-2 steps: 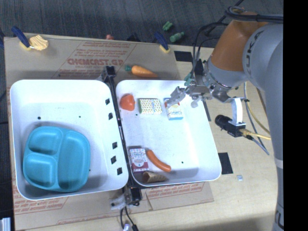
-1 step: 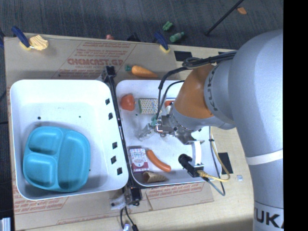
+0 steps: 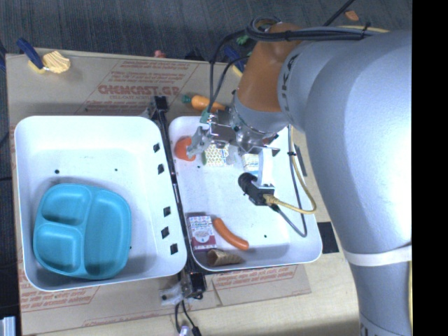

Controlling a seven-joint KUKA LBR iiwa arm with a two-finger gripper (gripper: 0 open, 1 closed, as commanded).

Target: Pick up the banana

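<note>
- Two shallow white bins side by side on a cardboard-covered surface (image 3: 133, 75); left bin (image 3: 42, 135) at 9 o'clock, right bin (image 3: 294, 240) toward centre.
- In the left bin, a blue divided tray (image 3: 82, 229), lying toward 7 o'clock of that bin.
- Over the right bin, a grey arm (image 3: 364, 117) with an orange band (image 3: 262, 72), reaching in from 3 o'clock.
- Tool (image 3: 213, 145) low over the upper part of the right bin; fingers too cluttered by wrist hardware to call apart or together, so cannot tell.
- Just at 9 o'clock of the tool, an orange-red rounded item (image 3: 183, 149), partly hidden.
- Toward 6 o'clock in the right bin: a small red-and-white packet (image 3: 201, 231), an orange carrot-like piece (image 3: 231, 234) beside it, and a brown cone-shaped item (image 3: 222, 258) at the rim.
- Banana: no item clearly identifiable as one; cannot tell its place.
</note>
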